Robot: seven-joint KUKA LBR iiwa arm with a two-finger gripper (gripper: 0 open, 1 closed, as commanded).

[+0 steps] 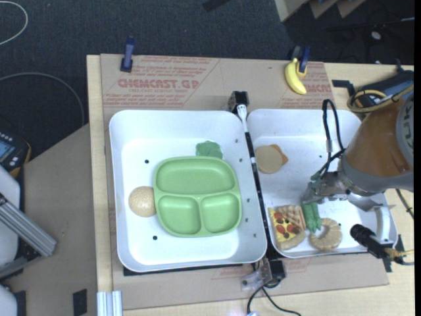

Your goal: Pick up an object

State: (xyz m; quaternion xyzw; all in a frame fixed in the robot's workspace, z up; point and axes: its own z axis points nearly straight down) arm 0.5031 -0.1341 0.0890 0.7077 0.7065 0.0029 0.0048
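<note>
Bench [197, 78]: we list a brown board surface bearing two shallow white bins side by side, with printed red lettering along its far edge.

Left bin [125, 176]: we find a green divided tray [197, 195] with three compartments lying near its middle. A tan round bun [142, 201] touches the tray's left edge. A small dark green leafy piece [209, 149] sits just beyond the tray's far rim.

Right bin [296, 127]: we count four items. A tan flat round piece [270, 158] lies near the bin's left wall, well apart from the others. A pizza slice [288, 226] lies at the near left corner. A long green vegetable piece [311, 217] lies just beside the pizza slice. A pale bagel-like ring [327, 236] lies at the near wall, touching or almost touching the green piece.

Arm [381, 143]: grey with an orange band, it reaches in from the right over the right bin. Its gripper [317, 195] sits low over the far end of the long green vegetable piece. We cannot tell how the claw is set, as it is too small and dark against the arm.

Outside the bins: a yellow banana [295, 78] rests on the bench by a blue clamp [303, 56], and a second blue clamp [127, 53] stands at the far left.
</note>
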